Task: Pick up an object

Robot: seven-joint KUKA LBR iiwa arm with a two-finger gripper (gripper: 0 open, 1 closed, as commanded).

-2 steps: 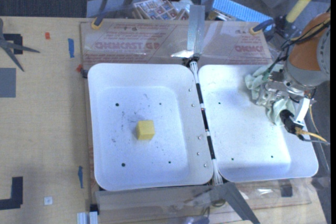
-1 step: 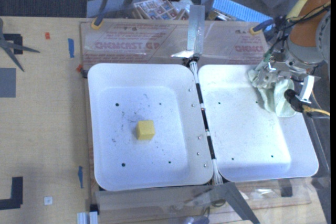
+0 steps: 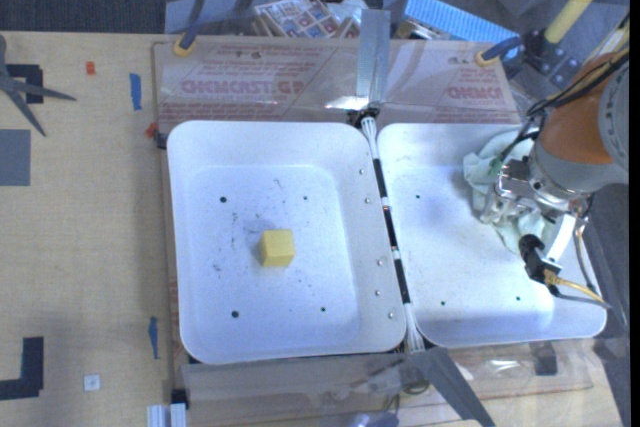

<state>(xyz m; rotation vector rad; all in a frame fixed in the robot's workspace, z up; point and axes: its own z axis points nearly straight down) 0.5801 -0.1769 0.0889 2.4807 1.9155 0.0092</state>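
1. Item, target candidates: a yellow block (image 3: 277, 247) lies in the left bin (image 3: 200, 155), a little below the frame's centre-left, alone on the bin floor and well apart from every wall. A pale greenish-white crumpled object (image 3: 487, 167) lies in the right bin (image 3: 440, 305), at that bin's upper right, just beside the arm's end.

2. Item, tool (image 3: 512, 207): set low over the right bin at the right of the frame, close against the crumpled object. Whether it is released, clenched or grasping anything cannot be told; its tip is hidden among metal parts and cable.

3. Item, arm (image 3: 585, 130): enters from the right edge, grey wrist with orange band above, pitched steeply downward toward the bin floor. A dark cable with a yellow lead trails below it toward the lower right.

4. Handling note, as judgement: the crumpled object is the nearer pick. Being soft and irregular, it calls for a descent centred on its bulk, not its edge, and a straight lift.

5. Handling note, alternative: the block offers flat parallel faces and open room on all sides.
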